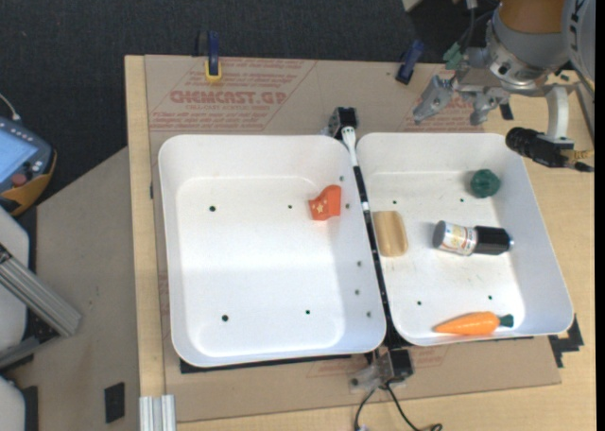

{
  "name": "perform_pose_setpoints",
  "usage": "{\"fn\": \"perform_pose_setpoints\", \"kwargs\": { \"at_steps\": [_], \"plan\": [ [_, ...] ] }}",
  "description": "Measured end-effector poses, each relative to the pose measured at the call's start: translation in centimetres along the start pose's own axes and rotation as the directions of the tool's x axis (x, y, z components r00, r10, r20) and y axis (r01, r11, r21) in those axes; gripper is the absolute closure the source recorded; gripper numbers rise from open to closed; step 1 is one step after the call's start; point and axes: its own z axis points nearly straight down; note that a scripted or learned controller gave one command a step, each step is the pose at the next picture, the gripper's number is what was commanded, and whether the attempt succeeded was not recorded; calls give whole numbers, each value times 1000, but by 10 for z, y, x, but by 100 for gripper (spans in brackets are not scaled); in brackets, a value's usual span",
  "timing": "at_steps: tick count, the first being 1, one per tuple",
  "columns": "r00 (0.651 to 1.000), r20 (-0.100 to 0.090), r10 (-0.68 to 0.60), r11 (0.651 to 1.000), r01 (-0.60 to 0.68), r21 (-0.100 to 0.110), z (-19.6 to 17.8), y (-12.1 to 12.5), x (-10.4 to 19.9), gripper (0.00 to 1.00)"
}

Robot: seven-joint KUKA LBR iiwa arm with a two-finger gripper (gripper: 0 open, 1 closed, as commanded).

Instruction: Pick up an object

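Observation:
My gripper (457, 106) hangs above the back edge of the right bin (544, 259), over the cardboard. It is open, with nothing between its fingers. In the right bin lie a dark green ball (485, 182) at the back right, a small bottle with a black cap (471, 239) on its side in the middle, a tan block (389, 233) against the left wall, and an orange carrot (470, 324) at the front. An orange-red piece (326, 202) sits in the left bin (180, 259), near its right wall.
Both bins rest on a cardboard sheet (236, 94) held by blue clamps (212, 53) at the back. A black clip (342, 121) sits where the bins meet at the back.

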Motion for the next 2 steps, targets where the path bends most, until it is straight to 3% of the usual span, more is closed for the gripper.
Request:
{"fn": "perform_pose_setpoints", "kwargs": {
  "at_steps": [1,2],
  "plan": [
    [1000,1,1,1000,-1,-1,-192,7,-10,0],
    [1000,1,1,1000,-1,15,-191,7,-9,100]
  ]
}}
